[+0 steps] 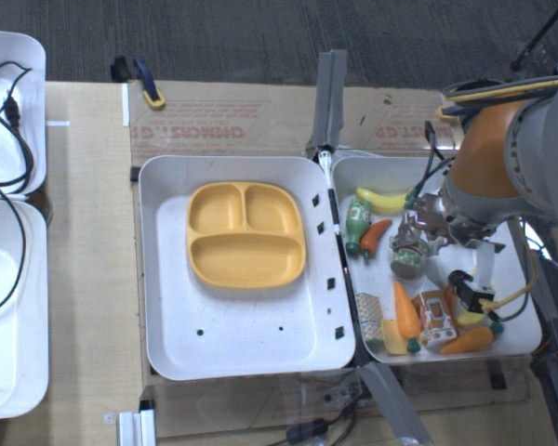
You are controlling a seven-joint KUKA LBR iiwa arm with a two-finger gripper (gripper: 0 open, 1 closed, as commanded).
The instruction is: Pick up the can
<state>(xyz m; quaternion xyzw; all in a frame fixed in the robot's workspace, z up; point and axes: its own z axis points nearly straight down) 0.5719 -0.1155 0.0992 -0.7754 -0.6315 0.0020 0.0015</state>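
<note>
The can (pixel 408 260) is seen under the gripper (pixel 411 235); its grip cannot be told; the crowding banana (pixel 383 199) and carrot (pixel 405 311) may be snagged.

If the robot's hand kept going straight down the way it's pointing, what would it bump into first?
Probably the can. The hand points down into the right bin, and the can sits right beneath it. Depth is hard to judge from above, so the gap between them is unclear.

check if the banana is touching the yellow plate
Apart. The camera view shows the banana in the right bin, the yellow plate in the left bin.
</note>
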